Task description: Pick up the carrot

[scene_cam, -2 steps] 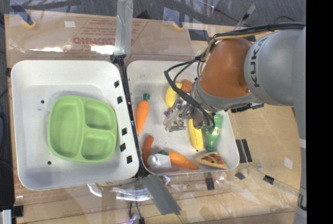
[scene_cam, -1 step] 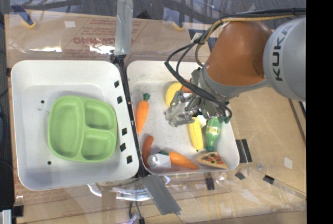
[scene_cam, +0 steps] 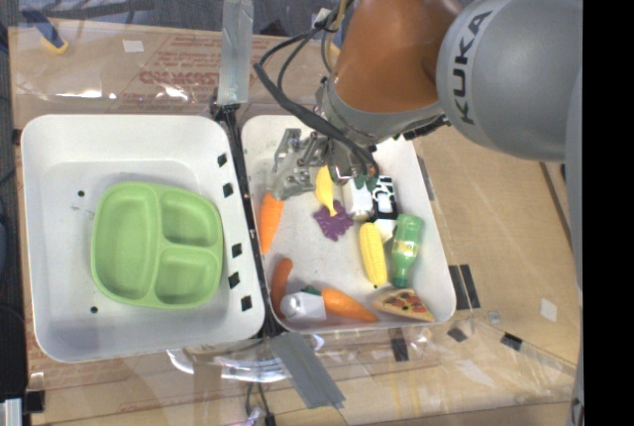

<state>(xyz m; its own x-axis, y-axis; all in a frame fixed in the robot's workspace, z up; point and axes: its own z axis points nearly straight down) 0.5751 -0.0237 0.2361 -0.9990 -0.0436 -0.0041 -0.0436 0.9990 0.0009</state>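
An orange carrot (scene_cam: 269,221) lies against the left wall of the right bin (scene_cam: 436,246), pointing down. A second carrot (scene_cam: 347,305) with a green top lies near the front wall, and a smaller reddish-orange one (scene_cam: 281,273) sits by the left wall. My gripper (scene_cam: 294,178) hangs over the bin's back left part, just above and right of the first carrot. It is open, with nothing between its fingers. The orange-banded wrist (scene_cam: 391,48) hides the bin's back right corner.
The right bin also holds a banana (scene_cam: 324,188), purple grapes (scene_cam: 335,221), corn (scene_cam: 372,254), a green bottle (scene_cam: 406,246), a pizza slice (scene_cam: 403,303) and a white piece (scene_cam: 300,307). In the left bin (scene_cam: 50,315) lies a green divided plate (scene_cam: 157,244).
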